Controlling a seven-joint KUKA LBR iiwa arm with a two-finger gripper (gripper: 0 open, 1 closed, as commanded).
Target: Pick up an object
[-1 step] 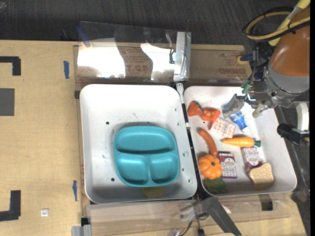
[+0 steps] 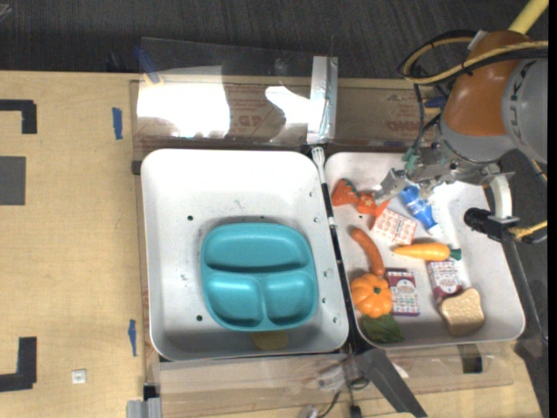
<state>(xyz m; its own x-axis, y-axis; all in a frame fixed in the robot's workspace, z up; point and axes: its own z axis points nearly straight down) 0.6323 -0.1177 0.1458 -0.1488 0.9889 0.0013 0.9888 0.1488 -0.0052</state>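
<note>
My grey two-finger gripper, opening indiscernible, poised in the right white bin, just beside the blue-and-white packet.

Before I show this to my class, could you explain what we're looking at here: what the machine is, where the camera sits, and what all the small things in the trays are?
One camera looks down at a slant on a bench with two shallow white bins. The grey robot arm with an orange band reaches in from the right; its gripper hangs over the far part of the right bin. Whether it holds anything cannot be made out. The left bin holds a teal divided plate. The right bin holds toy food: a pumpkin, a carrot, a sausage, a bread slice, a blue packet and small boxes.
</note>
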